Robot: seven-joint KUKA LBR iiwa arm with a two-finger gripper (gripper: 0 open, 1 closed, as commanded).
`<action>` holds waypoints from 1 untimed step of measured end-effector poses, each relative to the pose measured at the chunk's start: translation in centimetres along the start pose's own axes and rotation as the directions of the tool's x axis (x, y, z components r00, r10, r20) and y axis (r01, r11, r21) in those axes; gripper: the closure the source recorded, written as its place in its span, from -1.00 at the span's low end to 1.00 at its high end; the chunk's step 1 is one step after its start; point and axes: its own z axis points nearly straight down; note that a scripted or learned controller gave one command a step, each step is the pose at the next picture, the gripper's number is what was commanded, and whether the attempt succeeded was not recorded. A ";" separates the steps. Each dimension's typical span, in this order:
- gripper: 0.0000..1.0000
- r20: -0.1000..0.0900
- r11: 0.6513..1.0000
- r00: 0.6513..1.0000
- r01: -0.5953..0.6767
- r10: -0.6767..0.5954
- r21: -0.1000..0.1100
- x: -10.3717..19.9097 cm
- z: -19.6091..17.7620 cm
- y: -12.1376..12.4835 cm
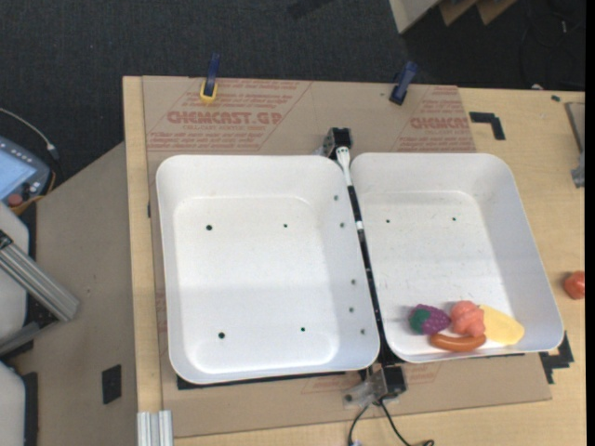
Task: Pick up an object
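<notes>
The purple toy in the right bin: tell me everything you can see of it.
The purple toy is small, lumpy and rounded, like a bunch of grapes, with a dark green patch on its right side; it looks like plastic. It lies on the floor of the right bin, near the front edge and toward the bin's left side. It sits leftmost in a tight cluster, close against the orange-pink toy, with the curved orange-red piece just below it.

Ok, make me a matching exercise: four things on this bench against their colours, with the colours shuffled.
Things:
1. grapes
2. sausage
3. left-hand clamp
4. right-hand clamp

Colours:
A. orange-red
B. blue only
C. purple
D. blue and yellow

Pairs: 1-C, 2-A, 3-D, 4-B
</notes>
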 end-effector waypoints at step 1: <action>1.00 0.003 1.000 1.000 0.001 -0.001 -0.004 0.0 -1.1 0.1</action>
